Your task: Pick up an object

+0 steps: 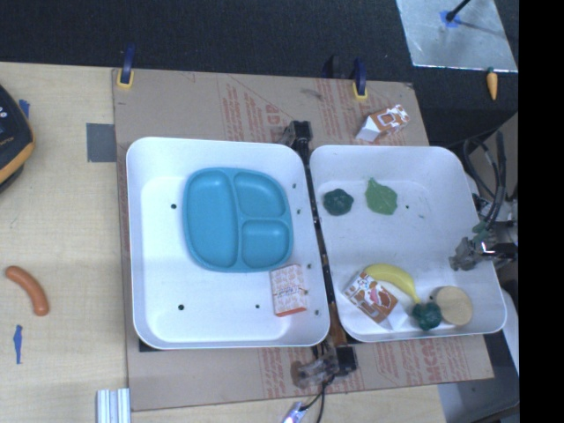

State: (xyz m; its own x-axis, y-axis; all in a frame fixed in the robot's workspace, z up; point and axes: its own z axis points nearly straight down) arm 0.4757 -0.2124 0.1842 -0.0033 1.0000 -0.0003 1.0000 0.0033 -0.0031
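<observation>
Gripper [471, 256] at 3 o'clock edge of right bin [441, 161]; we cannot tell its state. Banana [394, 279], carton [371, 297], disc [455, 305] lie at bin's 6 o'clock; we see nothing gripped.

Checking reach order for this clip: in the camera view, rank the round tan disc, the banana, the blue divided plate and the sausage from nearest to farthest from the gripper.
Gripper sits at the right bin's right edge.
1. Round tan disc, right bin's near-right corner, just below the gripper.
2. Banana, right bin, near middle.
3. Blue divided plate, left bin.
4. Sausage, on the bench, far left.
</observation>
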